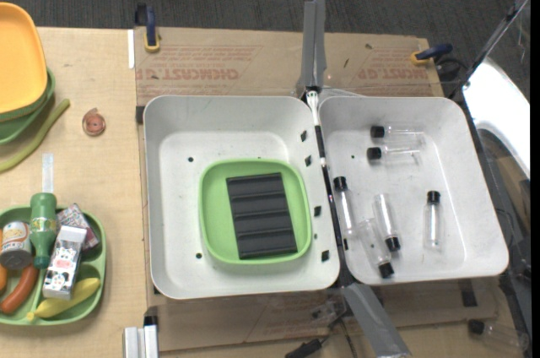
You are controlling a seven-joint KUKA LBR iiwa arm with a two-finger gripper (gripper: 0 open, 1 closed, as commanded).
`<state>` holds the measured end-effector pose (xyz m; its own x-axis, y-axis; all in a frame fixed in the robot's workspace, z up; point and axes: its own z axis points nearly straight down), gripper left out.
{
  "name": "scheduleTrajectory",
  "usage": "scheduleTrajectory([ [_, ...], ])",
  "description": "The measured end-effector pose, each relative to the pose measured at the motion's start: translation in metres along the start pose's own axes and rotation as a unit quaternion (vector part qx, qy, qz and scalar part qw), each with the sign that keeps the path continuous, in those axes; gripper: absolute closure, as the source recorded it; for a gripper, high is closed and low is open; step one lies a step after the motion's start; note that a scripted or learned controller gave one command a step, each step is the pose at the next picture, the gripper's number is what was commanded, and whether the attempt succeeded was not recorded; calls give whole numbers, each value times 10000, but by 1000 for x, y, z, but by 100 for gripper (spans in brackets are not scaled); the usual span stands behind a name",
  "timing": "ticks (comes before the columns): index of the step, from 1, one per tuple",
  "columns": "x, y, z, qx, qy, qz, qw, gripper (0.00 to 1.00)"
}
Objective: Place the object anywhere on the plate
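A green square plate (pixel 213 213) lies in the left white bin (pixel 169 179), a little right of its middle. A dark grey ribbed block (pixel 263 215) rests flat on the plate, inside its rim. Several clear vials with black caps lie scattered in the right white bin (pixel 472 179): one near the back (pixel 396 132), one along the left wall (pixel 342 200), one toward the right (pixel 433 217), and others near the front (pixel 386 223).
A pale rounded machine part (pixel 498 99) juts in at the right edge beside the right bin. Left of the bins, on the wooden bench, sit a green tray of toy food (pixel 51 263) and stacked yellow and green dishes (pixel 17 78). Cardboard (pixel 219 61) lies under the bins.
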<state>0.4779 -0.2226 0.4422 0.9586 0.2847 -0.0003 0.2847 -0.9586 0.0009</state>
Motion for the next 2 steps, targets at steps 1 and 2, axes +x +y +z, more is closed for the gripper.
scheduleTrajectory([
  [1, 0, 0, 1, 0, -9, 428, 9991, 0],
  [2, 11, 3, 2, 3, -23, 421, 9991, 0],
])
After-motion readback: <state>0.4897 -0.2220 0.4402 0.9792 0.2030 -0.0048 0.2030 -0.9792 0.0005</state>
